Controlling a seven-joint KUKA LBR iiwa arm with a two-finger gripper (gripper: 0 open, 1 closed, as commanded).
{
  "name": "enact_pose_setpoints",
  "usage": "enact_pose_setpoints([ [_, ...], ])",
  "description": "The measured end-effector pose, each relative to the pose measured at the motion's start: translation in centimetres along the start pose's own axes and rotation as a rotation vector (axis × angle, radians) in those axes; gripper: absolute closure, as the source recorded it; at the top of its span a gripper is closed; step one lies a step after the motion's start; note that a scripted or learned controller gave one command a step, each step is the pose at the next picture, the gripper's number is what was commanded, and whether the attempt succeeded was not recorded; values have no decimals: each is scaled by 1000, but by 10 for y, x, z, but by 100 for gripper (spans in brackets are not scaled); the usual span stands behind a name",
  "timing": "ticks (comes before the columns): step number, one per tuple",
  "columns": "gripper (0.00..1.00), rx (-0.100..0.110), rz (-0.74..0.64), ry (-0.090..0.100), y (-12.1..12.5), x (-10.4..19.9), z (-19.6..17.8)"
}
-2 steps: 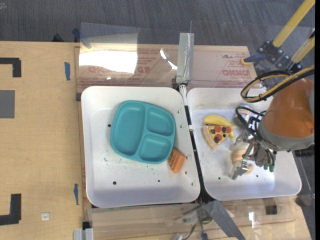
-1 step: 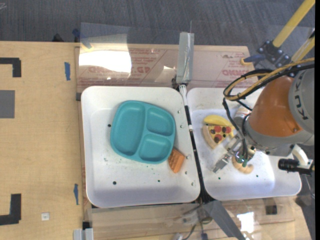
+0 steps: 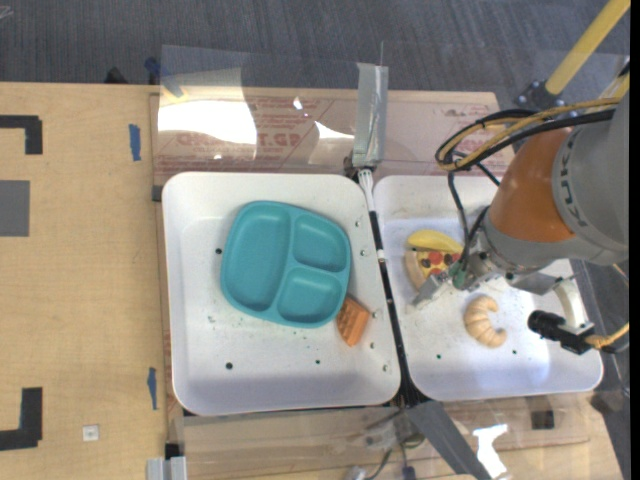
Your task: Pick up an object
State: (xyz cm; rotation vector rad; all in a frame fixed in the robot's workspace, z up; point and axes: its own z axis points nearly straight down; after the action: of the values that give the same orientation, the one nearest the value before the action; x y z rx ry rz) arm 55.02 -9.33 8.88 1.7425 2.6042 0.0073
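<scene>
Camera view shows the flat pizza-slice toy point(image 3: 428, 264) in the right white bin point(image 3: 520, 368), centre-right of the frame, with my pincer point(image 3: 447, 280) down at its lower edge; I cannot tell how my pincer is set. I judge this the reaching step. Next: close, then lift. Yellow banana point(image 3: 436, 239) above, tan croissant point(image 3: 484, 321) lower right.

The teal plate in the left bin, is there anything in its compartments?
The teal plate shows three bare compartments with nothing in them. An orange item lies beside its lower right corner on the left bin. Anything beneath the plate is covered.
</scene>
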Motion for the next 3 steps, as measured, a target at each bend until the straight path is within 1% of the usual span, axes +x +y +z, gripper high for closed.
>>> enact_pose_setpoints([
  [1,100,-7,-2,-8,2,-2,-12],
  [2,100,1,-195,-3,-19,-74,0],
  [3,100,3,-354,-2,-72,-114,0],
])
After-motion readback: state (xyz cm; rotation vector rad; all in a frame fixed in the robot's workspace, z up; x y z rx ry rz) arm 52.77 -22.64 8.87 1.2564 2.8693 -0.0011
